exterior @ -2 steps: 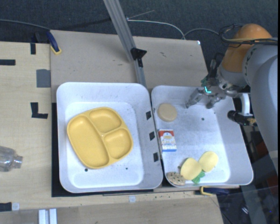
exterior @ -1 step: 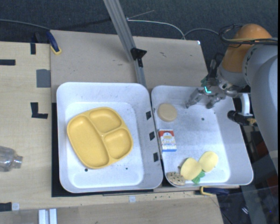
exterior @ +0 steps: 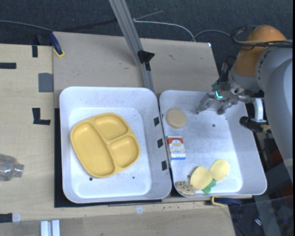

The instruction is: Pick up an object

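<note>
Right bin (exterior: 246, 173): a shallow white tray with rounded corners and a finely speckled floor, carrying all the loose objects. A flat tan disc (exterior: 176, 118), round and matte, lies near its far left corner. A small red-and-white carton (exterior: 177, 148), rectangular and printed, lies against the left wall at mid-length. Two smooth, pale yellow rounded pieces (exterior: 210, 174), touching one another, rest near the front edge with a short green part beneath them; just beside them, at the front left corner, sits a brown speckled cookie-like item (exterior: 184, 188), too small to identify surely.

The gripper (exterior: 217, 103), of grey metal with a small teal light, hangs over the far edge of the right bin, apart from every object; its two fingers appear spread, with nothing between them. The grey arm (exterior: 278, 82) with its orange band enters from the right.

Left bin (exterior: 69, 181): a glossy yellow plastic plate (exterior: 104, 144) with three compartments lies near its centre. A slanted aluminium bar (exterior: 125, 21) crosses the bench's far edge, and a clear bottle (exterior: 4, 166) lies at the left edge.
</note>
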Available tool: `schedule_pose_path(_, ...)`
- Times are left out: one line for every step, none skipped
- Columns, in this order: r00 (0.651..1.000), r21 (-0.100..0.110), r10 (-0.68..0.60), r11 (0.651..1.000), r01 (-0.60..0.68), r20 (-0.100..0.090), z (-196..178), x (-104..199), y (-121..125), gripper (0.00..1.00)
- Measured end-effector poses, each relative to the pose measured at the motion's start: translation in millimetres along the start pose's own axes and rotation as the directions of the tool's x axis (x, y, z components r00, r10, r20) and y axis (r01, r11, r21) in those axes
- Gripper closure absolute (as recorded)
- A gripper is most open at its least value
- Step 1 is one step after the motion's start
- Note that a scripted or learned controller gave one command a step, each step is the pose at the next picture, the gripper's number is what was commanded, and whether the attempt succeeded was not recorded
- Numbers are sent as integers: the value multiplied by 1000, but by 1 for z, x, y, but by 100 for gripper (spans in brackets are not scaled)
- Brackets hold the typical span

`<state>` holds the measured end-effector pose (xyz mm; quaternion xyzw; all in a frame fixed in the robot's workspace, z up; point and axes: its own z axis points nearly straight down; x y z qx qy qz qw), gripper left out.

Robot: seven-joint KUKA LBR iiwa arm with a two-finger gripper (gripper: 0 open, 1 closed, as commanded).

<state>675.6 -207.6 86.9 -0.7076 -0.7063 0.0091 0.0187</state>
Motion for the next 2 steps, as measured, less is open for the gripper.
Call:
schedule_pose_path(1000,-36,-4,999,5,15,-10,36,-24,0)
schedule_pose_path(1000,-36,-3,999,4,15,-10,57,-36,0)
